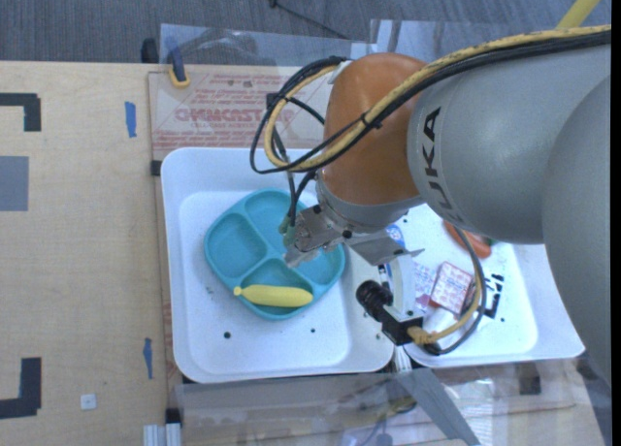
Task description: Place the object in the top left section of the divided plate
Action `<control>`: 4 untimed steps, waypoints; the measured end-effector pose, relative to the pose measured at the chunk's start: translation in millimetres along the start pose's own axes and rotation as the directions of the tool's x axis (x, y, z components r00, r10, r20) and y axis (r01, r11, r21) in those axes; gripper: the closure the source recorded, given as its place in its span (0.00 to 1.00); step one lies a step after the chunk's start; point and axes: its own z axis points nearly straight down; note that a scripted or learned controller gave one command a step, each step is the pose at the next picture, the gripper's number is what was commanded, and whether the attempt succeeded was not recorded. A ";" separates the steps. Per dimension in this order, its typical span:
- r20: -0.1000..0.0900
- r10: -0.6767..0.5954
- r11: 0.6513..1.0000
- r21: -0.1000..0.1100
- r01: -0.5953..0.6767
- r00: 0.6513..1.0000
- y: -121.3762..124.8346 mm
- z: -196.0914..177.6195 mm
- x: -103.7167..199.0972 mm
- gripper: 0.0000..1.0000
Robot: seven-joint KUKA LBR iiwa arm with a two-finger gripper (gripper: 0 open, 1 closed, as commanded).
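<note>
A blue divided plate (236,238) lies in the left bin (194,337). A yellow banana-shaped object (277,295) rests across the plate's near section, close to its front rim and free of the gripper. My gripper (299,238) hangs over the plate's right side, just above and behind the yellow object. The grey arm and its orange band hide the plate's right edge and the gripper's upper part. The far left section of the plate shows bare blue.
The right bin (519,337) holds a pink and red packet (452,285), an orange item (460,235) partly under the arm, and a small blue and white piece (394,236). A wooden bench top (78,240) stretches to the left of the bins.
</note>
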 end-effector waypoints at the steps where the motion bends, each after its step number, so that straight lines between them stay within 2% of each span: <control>1: 0.000 0.152 0.988 0.004 -0.152 0.988 -50.9 43.1 -64.7 1.00; 2: 0.001 0.121 0.993 0.001 -0.121 0.993 72.1 48.0 -8.8 1.00; 3: 0.002 0.180 0.984 -0.001 -0.180 0.984 149.3 -83.2 -22.3 1.00; 4: 0.002 0.126 0.992 -0.002 -0.126 0.992 166.6 -200.7 -7.7 1.00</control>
